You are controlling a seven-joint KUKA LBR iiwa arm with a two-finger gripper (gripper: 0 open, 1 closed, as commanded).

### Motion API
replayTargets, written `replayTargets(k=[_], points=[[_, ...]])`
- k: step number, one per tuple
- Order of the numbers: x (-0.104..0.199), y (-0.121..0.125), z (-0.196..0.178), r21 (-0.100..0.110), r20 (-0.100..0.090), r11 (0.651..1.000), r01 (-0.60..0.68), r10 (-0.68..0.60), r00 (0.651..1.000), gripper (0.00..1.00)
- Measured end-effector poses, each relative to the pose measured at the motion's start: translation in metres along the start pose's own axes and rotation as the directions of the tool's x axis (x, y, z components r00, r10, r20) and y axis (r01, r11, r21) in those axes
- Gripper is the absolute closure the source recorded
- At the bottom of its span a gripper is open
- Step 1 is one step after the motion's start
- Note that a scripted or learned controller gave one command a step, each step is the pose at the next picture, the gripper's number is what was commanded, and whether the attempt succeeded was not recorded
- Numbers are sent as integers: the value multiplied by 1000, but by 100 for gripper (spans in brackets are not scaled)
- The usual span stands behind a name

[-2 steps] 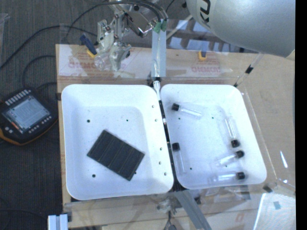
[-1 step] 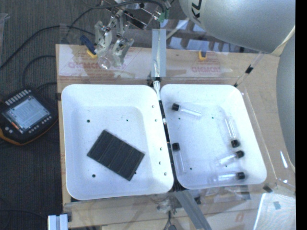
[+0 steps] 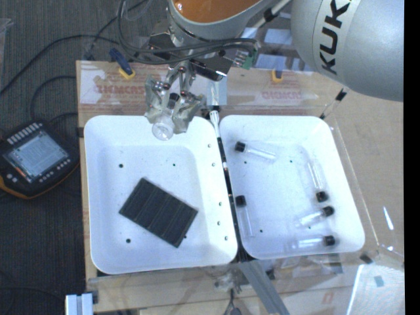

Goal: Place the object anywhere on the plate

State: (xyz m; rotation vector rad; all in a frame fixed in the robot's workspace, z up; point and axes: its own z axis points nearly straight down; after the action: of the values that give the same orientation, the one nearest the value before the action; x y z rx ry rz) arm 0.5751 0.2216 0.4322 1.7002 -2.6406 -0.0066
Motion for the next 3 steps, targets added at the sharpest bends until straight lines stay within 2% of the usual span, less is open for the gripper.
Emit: replayTargets(k=[1,2,3], points=[[-34,-67,42,0,1,988,153,-153,988,100],[-40,-87,0,3,6,808,590,-590,808,100],[-48,-77,1,3,5,540,842,-842,540,100]])
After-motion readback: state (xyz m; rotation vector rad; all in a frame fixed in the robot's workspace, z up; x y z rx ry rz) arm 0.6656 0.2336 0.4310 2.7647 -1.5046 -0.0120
